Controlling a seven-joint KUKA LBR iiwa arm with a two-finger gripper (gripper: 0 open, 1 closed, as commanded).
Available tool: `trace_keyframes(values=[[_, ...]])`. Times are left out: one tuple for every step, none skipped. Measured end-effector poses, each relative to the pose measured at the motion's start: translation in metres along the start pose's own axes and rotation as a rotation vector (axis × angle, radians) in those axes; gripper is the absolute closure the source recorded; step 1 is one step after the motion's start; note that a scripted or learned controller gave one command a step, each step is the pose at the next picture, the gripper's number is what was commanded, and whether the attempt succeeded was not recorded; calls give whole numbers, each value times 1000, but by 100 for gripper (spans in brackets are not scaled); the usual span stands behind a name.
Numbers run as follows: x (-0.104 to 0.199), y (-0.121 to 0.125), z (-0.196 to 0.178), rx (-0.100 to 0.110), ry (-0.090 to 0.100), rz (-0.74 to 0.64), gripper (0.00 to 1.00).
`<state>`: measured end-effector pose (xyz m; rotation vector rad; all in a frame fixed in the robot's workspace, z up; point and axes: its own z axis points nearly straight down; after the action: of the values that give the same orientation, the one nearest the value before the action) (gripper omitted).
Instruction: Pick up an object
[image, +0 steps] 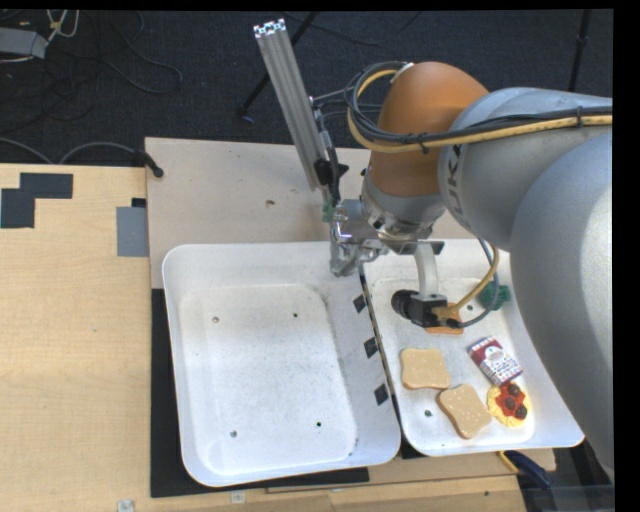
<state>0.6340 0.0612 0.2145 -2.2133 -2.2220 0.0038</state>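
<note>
Nearest the camera, a toast slice (465, 410) is seen lying flat close to the near edge of the right bin (545, 425), with a yellow piece topped with red berries (510, 403) just beside it toward the near right corner. A second slice (425, 368) lies just beyond the first, toward the middle of the bin, and a red-and-white packet (492, 360) is set to its right, its long axis running from far left to near right. Nothing to pick is seen in the left bin (260, 370). The claw (345, 255) is placed at the far left corner of the right bin, over the ridge where the two bins meet. Whether it is open or closed cannot be told, and nothing is seen in its hold. Every candidate is therefore found toward the near right corner from the claw, the second slice being the closest along that diagonal. A move along that line followed by a descent is judged to be needed. The flat slices are expected to be hard to grip, and the packet might be better taken across its short axis.
</note>
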Motion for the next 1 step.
trace_keyframes(values=[[28,-4,-9,-3,-1,1,100]])
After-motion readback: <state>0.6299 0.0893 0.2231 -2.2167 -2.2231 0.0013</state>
